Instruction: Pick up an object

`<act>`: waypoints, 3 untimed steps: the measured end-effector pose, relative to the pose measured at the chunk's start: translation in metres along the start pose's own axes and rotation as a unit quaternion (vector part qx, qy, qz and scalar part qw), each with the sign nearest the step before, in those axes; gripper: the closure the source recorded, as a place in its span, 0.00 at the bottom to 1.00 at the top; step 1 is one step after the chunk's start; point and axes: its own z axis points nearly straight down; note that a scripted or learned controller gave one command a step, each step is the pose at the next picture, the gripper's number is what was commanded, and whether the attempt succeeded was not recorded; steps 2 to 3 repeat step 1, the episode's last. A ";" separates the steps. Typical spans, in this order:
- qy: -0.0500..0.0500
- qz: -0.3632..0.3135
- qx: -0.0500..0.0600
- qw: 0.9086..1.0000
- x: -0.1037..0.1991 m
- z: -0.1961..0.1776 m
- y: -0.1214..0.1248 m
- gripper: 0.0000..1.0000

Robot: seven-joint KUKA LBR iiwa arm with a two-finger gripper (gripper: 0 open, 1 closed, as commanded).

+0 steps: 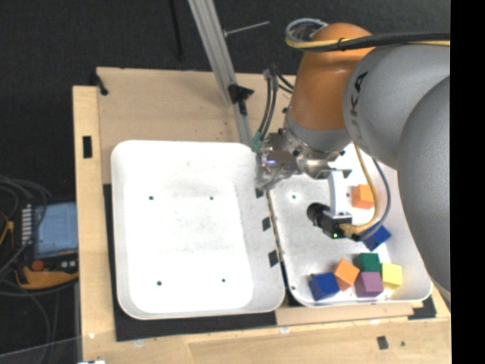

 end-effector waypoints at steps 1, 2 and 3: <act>-0.001 0.000 0.000 1.000 0.051 0.015 0.020 1.00; -0.001 0.000 0.000 1.000 0.051 0.015 0.020 1.00; -0.001 0.000 0.000 1.000 0.051 0.015 0.020 1.00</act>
